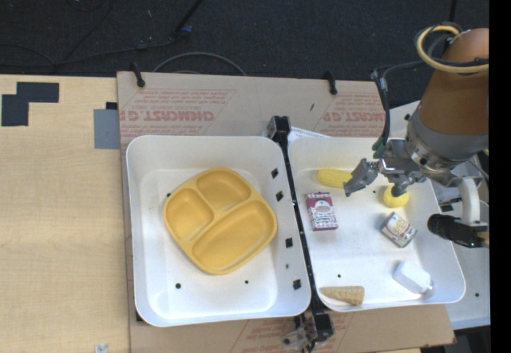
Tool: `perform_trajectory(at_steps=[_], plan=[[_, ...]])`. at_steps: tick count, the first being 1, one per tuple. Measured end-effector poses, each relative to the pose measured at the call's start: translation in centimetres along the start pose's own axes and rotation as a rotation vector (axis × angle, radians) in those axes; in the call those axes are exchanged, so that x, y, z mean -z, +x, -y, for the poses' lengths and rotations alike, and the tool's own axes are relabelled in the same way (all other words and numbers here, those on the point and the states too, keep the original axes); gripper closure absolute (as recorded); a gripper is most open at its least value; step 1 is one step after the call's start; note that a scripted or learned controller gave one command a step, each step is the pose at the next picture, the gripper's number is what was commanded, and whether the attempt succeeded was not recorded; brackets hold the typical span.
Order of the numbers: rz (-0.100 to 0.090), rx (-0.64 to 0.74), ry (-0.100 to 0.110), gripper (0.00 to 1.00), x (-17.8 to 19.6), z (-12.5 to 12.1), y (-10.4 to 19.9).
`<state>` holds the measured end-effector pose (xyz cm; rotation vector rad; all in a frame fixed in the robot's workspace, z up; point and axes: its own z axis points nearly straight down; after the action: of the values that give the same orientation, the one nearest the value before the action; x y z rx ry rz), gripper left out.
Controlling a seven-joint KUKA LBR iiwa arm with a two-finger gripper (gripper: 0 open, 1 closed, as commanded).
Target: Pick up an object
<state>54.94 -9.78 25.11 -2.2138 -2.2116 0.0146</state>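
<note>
A robotics lab: a bench (56,208) carries two white bins (152,184) on cardboard (223,108), with cables (200,8) trailing across the dark floor behind.

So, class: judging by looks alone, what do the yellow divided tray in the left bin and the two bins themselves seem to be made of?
The yellow divided tray looks like moulded plastic with a matt finish: one even colour, with soft rounded ridges between its three compartments. The left bin and right bin look like thin formed white plastic, smooth with a slight sheen, with rounded corners and shallow walls. Looks alone leave the exact material open.

High slanted view over bins (136,184)
</note>
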Motion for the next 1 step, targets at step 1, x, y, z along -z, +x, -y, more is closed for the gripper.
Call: perform_trajectory(at_steps=[1], plan=[[0.001,0.002,-0.011,0.00,0.59,-0.20,-0.02]])
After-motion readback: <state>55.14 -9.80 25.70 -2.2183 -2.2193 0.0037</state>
